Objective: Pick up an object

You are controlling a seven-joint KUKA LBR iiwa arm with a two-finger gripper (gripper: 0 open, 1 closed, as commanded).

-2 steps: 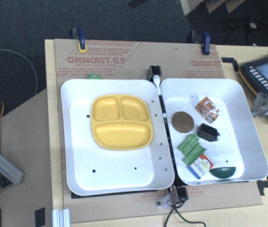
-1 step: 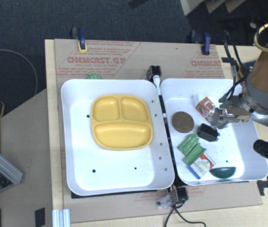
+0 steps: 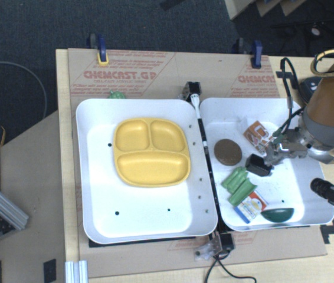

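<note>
Seen from the camera above, the table (image 3: 155,69) is covered with brown printed board and carries two shallow white bins side by side. The left bin (image 3: 96,211) holds a yellow divided plate (image 3: 152,152) with three compartments, lying flat in the upper middle of the bin and well apart from its walls.

The right bin (image 3: 226,114) holds the loose objects. A round brown disc (image 3: 228,151) lies near the bin's left wall. Below it, a green ridged piece (image 3: 238,184) rests at a slant, and just beneath that lies a small flat packet in white, red and blue (image 3: 250,207), touching or nearly touching the green piece. A dark green rounded object (image 3: 280,215) sits by the bin's lower right corner, just beside the packet. Near the upper middle lies a small brown and white wrapped item (image 3: 256,133).

The arm (image 3: 329,114) reaches in from the right, its orange band above the grey wrist. The hand (image 3: 268,160) is low over the middle of the right bin, between the wrapped item and the green piece. A small black object (image 3: 259,165) lies right at its tip, but whether the fingers are apart, together or closed on anything cannot be told from this slant.
</note>
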